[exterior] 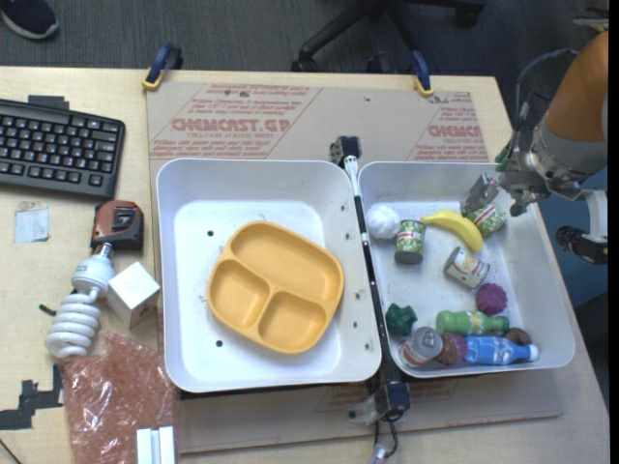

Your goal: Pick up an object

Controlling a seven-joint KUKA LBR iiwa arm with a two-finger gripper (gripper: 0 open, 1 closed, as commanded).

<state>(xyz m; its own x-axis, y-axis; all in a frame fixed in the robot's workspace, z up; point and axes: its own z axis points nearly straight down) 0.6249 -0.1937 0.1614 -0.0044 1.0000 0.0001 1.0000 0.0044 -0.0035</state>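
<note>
My gripper (486,201) hangs low over the far right part of the right bin (551,259), under the grey wrist and orange band. Right beneath it lies a small green-and-white can (493,222), touching or nearly touching the gripper's tip. A yellow banana (455,226) lies just left of that can. Further left are a green-labelled cup (410,241) and a white ball (382,220). A grey can (467,267) and a purple piece (491,299) sit nearer the middle of the bin.
Along the right bin's front wall lie a green bottle (471,322), a blue bottle (495,352), a round tin (423,346) and a dark green toy (399,317). The left bin (184,259) holds a yellow divided plate (276,286). A keyboard, bulb and cube lie left of the bins.
</note>
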